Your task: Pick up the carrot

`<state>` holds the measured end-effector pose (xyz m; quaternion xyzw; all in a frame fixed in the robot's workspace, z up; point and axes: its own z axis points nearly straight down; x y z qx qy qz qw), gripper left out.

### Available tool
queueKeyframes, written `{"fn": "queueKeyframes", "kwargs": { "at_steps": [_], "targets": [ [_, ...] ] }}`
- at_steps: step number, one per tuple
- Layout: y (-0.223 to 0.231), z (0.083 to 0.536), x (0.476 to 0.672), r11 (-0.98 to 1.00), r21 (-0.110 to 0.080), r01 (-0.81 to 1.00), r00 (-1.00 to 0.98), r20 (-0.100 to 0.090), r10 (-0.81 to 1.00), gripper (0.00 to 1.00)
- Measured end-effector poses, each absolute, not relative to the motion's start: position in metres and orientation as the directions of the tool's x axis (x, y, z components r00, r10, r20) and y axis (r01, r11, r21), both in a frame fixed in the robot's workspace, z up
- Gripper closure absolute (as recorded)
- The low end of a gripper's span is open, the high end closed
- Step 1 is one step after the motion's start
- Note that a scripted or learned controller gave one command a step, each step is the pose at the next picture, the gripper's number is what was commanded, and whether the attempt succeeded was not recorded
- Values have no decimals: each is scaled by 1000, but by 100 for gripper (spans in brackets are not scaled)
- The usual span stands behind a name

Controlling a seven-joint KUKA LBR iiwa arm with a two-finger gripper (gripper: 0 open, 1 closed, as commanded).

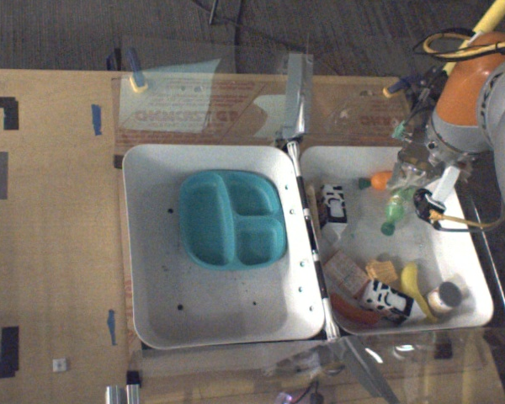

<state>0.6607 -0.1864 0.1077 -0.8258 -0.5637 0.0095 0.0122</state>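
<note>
Orange carrot (380, 180) just beside gripper (401, 185)

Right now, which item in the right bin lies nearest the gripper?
The carrot, orange top and green tip, lies just below the gripper near the bin's far wall; the banana and the others sit toward the near edge.

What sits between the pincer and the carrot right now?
Nothing visible. The carrot lies at the far side of the right bin, just left of the pincer, with bare bin floor between them. The green bottle lies nearer the camera, off that line.
</note>
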Motion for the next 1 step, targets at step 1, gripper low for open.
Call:
{"fn": "queueKeyframes", "kwargs": {
  "at_steps": [1],
  "targets": [
    [-110, 200, 668, -437, 1, 899, 437, 0, 899, 100]
  ]
}}
